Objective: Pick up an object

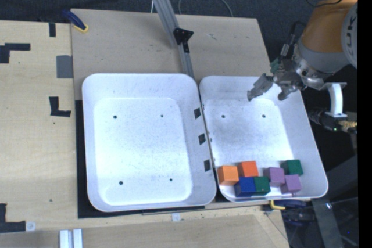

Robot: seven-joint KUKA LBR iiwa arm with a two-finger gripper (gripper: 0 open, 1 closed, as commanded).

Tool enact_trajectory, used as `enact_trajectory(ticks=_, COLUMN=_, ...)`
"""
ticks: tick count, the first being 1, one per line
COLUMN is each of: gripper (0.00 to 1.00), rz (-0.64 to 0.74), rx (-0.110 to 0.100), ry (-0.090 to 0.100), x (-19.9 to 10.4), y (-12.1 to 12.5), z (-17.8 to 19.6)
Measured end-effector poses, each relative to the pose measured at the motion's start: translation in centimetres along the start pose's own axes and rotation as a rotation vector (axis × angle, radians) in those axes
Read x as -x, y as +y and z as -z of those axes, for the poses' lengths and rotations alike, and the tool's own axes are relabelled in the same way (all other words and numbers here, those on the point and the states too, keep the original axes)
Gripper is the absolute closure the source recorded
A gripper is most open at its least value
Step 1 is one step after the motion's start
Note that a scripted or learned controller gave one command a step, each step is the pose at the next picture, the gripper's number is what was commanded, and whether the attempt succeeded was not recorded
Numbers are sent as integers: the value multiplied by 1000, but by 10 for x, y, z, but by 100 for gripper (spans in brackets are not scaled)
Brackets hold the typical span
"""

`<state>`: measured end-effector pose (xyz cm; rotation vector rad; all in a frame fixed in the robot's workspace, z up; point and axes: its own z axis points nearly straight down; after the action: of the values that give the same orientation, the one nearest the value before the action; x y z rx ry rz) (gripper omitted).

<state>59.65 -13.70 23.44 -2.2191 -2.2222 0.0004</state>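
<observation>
The worktop (35, 125) fills most of the frame, a pale wooden surface with dark tape marks along its left side and a dark floor beyond its upper edge. A grey metal pole (163, 3) slants down from the top centre to the upper rim where the two bins meet.

The left bin (93, 87) sits at centre frame, its white floor bare apart from four small dark dots, so it offers wide open room. The right bin (311, 142) lies just beside it, the two rims touching along the middle. Its upper and middle floor is open; all its contents crowd against the lower rim.

The arm (331, 26), grey with an orange band, comes in at the upper right. The hand (268, 90) hangs over the upper right corner of the right bin, near the rim. Its two fingers (256, 90) stand spread apart, with nothing between them and nothing touched, well apart from the blocks.

Along the lower edge of the right bin sit the blocks, packed close together: two orange blocks (228, 173), a blue block (246, 185), a green block (261, 184), two purple blocks (276, 175) and a dark green block (292, 167) nearest the right rim.

No readable writing or labels show anywhere.
</observation>
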Motion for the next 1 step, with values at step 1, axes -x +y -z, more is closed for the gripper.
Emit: enact_trajectory(ticks=1, gripper=0, rz=-3, rx=7, ry=-4, x=31, y=-22, z=71)
